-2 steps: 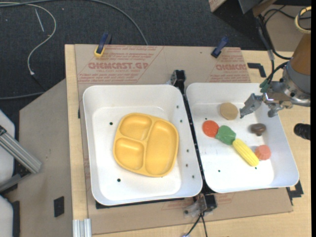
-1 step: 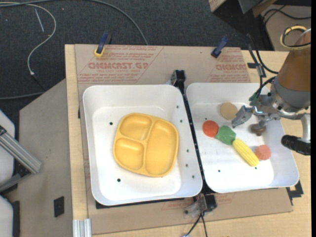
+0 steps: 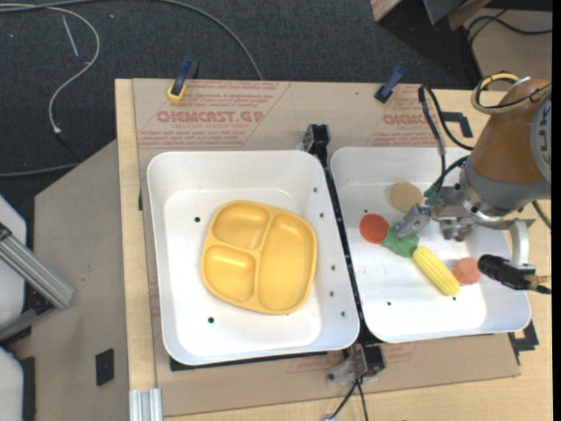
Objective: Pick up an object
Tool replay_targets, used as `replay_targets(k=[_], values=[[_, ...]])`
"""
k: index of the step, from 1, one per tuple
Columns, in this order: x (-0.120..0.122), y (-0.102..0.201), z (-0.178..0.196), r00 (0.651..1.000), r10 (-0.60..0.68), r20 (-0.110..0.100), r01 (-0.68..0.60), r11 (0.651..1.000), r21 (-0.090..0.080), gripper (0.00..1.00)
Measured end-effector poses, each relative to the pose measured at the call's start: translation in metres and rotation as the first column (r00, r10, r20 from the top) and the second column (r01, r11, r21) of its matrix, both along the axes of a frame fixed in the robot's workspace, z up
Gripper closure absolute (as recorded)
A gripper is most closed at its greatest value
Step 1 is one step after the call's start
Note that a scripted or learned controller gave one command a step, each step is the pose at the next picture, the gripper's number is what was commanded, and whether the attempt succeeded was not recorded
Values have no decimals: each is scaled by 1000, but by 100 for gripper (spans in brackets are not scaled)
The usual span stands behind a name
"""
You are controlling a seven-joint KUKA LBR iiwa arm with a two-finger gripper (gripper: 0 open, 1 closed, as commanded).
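Bench front: the cardboard sheet (image 3: 263,384) under both bins shows along the near edge, with a black clip (image 3: 364,358) where the bins meet.
Left bin (image 3: 166,235): it holds a yellow divided plate (image 3: 259,256) with three compartments, lying flat near the middle.
Right bin (image 3: 386,310): this is where I am working, reaching in from the right.
Corn (image 3: 436,270): a yellow cob lies slantwise in the right bin, nearest the front of the items there.
Pink piece (image 3: 467,271): a small pinkish item just beside the corn's right end.
Green piece (image 3: 401,245): it lies touching the corn's upper left end, right under my gripper.
Red round item (image 3: 374,227): left of the green piece, near it but apart.
Tan round item (image 3: 404,196): farther back in the right bin, behind my gripper.
My gripper (image 3: 410,225): low over the green piece; whether my grip is released or clenched I cannot tell from here.
My arm (image 3: 507,156): orange band above the wrist, over the bin's right side.
Far edge: two blue clamps (image 3: 181,77) pin the cardboard.
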State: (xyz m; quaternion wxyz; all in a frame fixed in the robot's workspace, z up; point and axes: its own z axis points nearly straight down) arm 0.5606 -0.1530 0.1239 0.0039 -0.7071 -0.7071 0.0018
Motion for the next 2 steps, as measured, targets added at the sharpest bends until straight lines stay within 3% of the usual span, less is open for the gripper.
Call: replay_targets(k=[1, 2], values=[[2, 0, -37, 1000, 0, 9, 0, 1000, 0, 0], [4, 0, -23, 1000, 0, 16, 0, 1000, -3, 100]])
